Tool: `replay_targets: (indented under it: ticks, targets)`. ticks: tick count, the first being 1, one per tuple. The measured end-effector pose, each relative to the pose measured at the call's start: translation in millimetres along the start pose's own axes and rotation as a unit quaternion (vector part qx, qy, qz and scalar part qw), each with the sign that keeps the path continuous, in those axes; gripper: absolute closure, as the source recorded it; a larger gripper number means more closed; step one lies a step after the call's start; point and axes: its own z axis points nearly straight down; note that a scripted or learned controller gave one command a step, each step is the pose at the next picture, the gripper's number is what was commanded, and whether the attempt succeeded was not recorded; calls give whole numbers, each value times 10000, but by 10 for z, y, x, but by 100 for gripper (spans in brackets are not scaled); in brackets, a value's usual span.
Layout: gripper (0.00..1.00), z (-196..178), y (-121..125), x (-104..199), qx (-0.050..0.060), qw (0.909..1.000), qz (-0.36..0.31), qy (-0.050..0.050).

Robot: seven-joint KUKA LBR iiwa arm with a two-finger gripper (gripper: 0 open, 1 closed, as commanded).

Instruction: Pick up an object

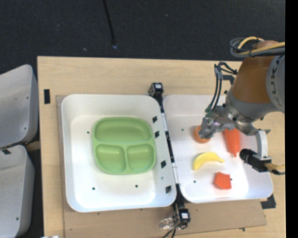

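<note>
The right bin (pixel 186 108) holds a yellow banana (pixel 207 159), an orange carrot-like piece (pixel 233 141), a red-orange chunk (pixel 222 181) and a small orange round thing (pixel 201 134). My gripper (pixel 207 128) hangs low over that round orange thing, right above it and partly hiding it. The arm's grey wrist and orange band come in from the upper right. I cannot see whether anything sits between the fingers.
The left bin (pixel 79 192) carries a green divided plate (pixel 123 145) in its middle. A black divider with clips (pixel 165 143) runs between the bins. Cables loop off the wrist on the right, and a black fitting (pixel 253 159) lies over the right bin's edge.
</note>
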Motion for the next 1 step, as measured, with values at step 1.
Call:
replay_targets:
  ticks: [1]
  targets:
    - [100,-156,183,481,4,10000,6,-2]
